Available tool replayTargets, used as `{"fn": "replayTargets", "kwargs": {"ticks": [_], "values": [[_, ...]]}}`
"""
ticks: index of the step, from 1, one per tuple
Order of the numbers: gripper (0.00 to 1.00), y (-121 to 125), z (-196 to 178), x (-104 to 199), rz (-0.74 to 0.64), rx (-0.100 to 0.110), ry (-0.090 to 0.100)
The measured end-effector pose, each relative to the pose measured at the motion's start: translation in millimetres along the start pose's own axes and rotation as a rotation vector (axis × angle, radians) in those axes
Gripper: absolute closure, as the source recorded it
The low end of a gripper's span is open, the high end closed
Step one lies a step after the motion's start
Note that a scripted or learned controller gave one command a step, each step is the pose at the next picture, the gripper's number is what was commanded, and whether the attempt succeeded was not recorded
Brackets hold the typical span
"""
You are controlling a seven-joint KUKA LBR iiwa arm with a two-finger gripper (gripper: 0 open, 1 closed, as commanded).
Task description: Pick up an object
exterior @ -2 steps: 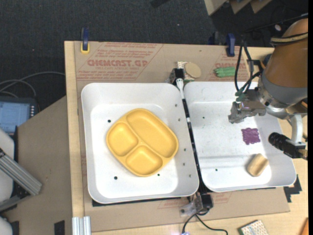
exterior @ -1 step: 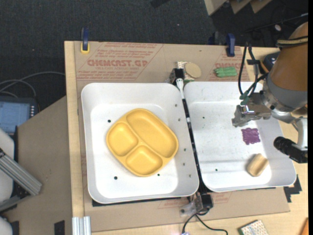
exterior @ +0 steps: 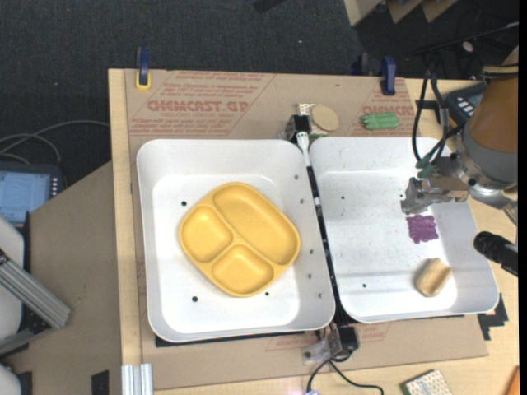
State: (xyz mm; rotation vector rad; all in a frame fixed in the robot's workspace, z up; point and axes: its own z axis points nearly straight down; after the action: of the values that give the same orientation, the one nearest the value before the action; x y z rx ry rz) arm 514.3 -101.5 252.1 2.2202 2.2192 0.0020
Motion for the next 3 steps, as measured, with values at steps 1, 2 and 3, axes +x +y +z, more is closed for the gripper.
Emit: {"fn": "replayTargets", "kwargs": {"ticks": [1,2,3], "values": [[1.00,-22.8,6.1,-25.6,0.003,0.006,0.001],[1.00,-35.7,15.2,-24.5,0.001,0.006,0.002],[1.00,-25.6,13.9,-43.7,0.001,0.000,-0.001]]}}
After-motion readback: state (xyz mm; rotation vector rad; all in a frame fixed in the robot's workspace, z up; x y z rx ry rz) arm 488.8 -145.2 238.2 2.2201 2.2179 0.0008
